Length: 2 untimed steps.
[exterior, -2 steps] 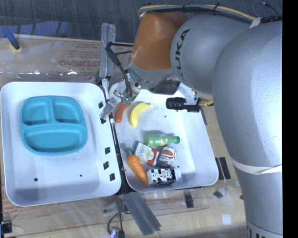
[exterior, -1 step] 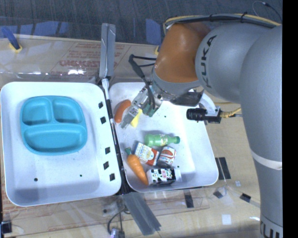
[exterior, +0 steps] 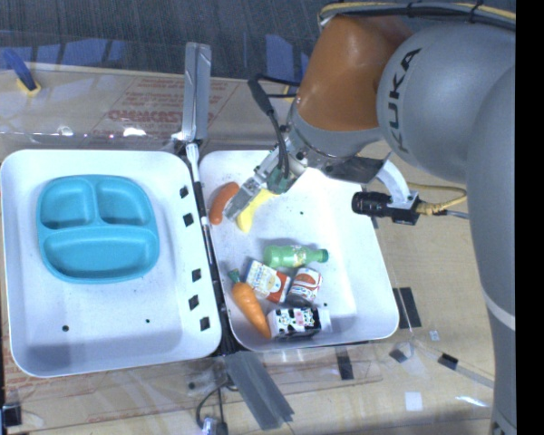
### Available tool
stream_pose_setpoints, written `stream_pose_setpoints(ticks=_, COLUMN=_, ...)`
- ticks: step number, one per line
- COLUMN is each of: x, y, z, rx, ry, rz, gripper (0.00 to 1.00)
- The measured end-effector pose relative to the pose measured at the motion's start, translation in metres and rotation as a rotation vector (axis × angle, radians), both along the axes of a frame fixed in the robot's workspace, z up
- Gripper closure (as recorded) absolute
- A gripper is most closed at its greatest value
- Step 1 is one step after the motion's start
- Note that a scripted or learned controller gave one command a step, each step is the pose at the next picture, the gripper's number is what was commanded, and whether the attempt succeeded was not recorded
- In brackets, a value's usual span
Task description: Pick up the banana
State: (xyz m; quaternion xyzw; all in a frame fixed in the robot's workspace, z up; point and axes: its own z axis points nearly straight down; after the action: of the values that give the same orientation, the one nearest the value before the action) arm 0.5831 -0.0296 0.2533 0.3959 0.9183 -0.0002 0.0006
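Yellow banana (exterior: pixel 250 208) lies in the upper left part of the right white bin (exterior: pixel 367 270), tilted, its upper end under the hand (exterior: pixel 265 187), lower end pointing down-left toward the bin floor. Camera view: the hand comes in from the right on the grey arm (exterior: pixel 435 62) with its orange band (exterior: pixel 349 71), and sits right at the banana's upper end; whether the hand is apart, together or clamped on the banana cannot be told from this angle. An orange sausage-shaped item (exterior: pixel 222 202) lies just beside the banana on its left, close to the bin's left wall. Lower in the same bin there is a cluster: a green bottle (exterior: pixel 295 257), a red and white pouch (exterior: pixel 266 282) below it, a small can (exterior: pixel 305 285) beside that, a carrot (exterior: pixel 249 305) at the lower left, and a black and white carton (exterior: pixel 298 321) at the bottom edge. These are well apart from the banana. Left white bin (exterior: pixel 27 333) holds a blue divided tray (exterior: pixel 97 226) in its upper half. Both bins rest side by side on the surface (exterior: pixel 435 388), with a clear plastic sheet (exterior: pixel 91 98) behind them.
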Motion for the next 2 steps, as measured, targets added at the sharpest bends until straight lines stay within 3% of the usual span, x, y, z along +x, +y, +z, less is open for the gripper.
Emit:
stream_pose_setpoints(ticks=1, x=0.025, y=-0.066, z=-0.088, rx=0.0, ry=0.003, rz=0.001, gripper=0.0)
stream_pose_setpoints(ticks=2, x=0.048, y=-0.077, z=-0.151, rx=-0.003, ry=-0.018, rz=0.194, gripper=0.0)
